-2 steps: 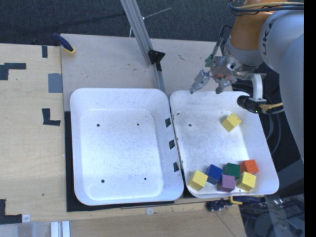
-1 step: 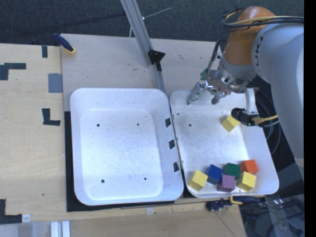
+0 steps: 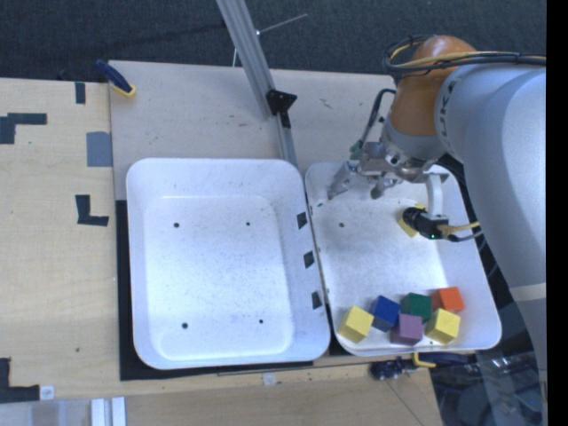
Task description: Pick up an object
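Note:
Several small cubes lie bunched at the near end of the right bin (image 3: 368, 256): a yellow one (image 3: 357, 323), a blue one (image 3: 386, 311), a green one (image 3: 415, 305), a purple one (image 3: 409, 327), an orange one (image 3: 450, 299) and a second yellow one (image 3: 445, 326). My gripper (image 3: 359, 185) hangs over the far end of that same bin, well away from the cubes. Its two fingers stand spread apart, open, with nothing between them.
The left bin (image 3: 213, 264) lies beside the right one, with black clips (image 3: 308, 257) on the shared rim. A slanted metal bar (image 3: 253, 51) crosses the bench behind the bins. A blue and yellow tool (image 3: 116, 77) lies at the far left corner.

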Robot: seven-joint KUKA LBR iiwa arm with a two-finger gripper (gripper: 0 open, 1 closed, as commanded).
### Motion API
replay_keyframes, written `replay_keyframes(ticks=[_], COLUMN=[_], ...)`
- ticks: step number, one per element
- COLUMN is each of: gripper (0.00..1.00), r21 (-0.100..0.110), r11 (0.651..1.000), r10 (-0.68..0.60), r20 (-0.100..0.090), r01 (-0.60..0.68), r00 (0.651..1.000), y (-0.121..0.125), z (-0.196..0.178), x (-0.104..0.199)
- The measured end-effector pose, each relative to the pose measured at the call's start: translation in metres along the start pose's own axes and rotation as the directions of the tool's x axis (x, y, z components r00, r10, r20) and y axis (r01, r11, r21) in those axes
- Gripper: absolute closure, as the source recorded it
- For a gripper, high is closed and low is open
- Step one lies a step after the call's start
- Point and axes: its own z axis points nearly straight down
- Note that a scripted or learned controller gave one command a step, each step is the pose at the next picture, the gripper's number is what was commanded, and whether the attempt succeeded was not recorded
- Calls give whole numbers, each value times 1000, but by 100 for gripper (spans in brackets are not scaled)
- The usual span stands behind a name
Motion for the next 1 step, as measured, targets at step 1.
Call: replay_keyframes(ticks=[1], gripper=[100], r21=[-5], r11=[1000], r10=[-2], r20=[0], r01=[2], r00=[1000], y=[2], z=[-14], x=[1])
